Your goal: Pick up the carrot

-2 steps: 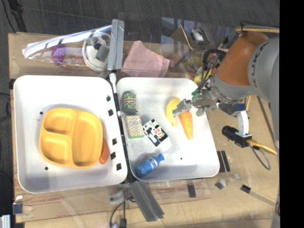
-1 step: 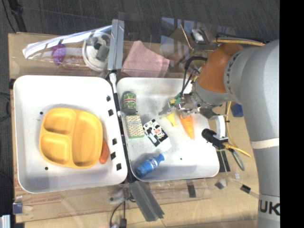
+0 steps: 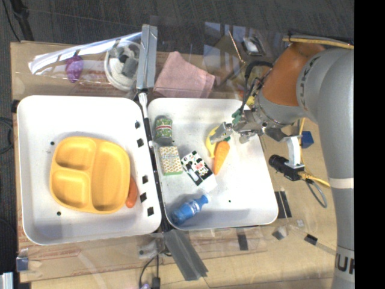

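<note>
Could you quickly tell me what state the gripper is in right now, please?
Gripper: low over the right bin, just above the top end of the carrot; open or closed cannot be told, and no hold on the carrot is visible.

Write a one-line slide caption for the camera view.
The arm's tool poised at the top of the carrot in the right bin; yellow tray in the left bin.

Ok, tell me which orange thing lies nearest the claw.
The carrot in the right bin, just below the claw. The other orange piece sits in the left bin beside the yellow tray.
</note>
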`<state>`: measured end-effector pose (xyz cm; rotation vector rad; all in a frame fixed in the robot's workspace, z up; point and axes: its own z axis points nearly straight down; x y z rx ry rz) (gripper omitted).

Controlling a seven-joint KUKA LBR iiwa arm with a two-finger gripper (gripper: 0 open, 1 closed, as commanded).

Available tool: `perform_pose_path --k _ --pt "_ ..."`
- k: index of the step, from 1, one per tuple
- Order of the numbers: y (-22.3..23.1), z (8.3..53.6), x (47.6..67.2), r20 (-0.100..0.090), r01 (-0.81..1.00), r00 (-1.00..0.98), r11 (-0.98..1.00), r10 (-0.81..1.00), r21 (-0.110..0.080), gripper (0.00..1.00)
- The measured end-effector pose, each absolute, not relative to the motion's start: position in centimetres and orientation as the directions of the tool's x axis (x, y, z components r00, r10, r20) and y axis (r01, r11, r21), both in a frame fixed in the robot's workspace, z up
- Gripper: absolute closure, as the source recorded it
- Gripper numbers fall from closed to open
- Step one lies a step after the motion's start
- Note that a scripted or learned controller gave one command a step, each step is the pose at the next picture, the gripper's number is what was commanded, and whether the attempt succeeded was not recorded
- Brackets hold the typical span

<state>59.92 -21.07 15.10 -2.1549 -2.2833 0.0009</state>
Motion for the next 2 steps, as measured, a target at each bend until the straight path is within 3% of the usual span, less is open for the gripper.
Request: perform_pose_path --k 1,2 --pt "-20.95 9.11 60.08 0.000 1.000 0.000 0.000 1.000 -0.004 0.00" --pt "-20.89 10.10 60.10 0.001 1.000 -0.004 0.004 1.000 -0.007 1.00"
